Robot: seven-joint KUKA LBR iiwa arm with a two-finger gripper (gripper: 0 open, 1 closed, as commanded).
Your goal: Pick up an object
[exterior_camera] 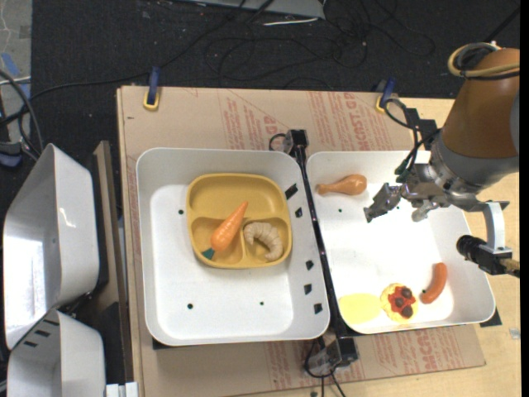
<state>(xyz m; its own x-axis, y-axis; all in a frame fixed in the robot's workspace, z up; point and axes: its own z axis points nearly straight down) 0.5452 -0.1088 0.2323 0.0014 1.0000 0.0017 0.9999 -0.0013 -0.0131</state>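
Observation:
My gripper (402, 210) hangs over the middle of the right bin (471, 317), open, with nothing between its fingers. A toy chicken drumstick (343, 186) lies just to its upper left, apart from it. A red-orange sausage (434, 283) lies near the bin's right wall. A small round tart with red and dark toppings (399, 299) sits at the front, next to a flat yellow piece (359, 307). In the left bin (165, 304) a yellow divided plate (198, 190) holds an orange carrot (229, 227) and a pale shrimp (266, 238).
The grey arm with its orange band (483, 114) comes in from the right above the right bin's far corner. A black bracket (488, 255) sticks out at that bin's right rim. Another white bin (41, 222) stands off the bench at left. Cables cross the dark floor behind.

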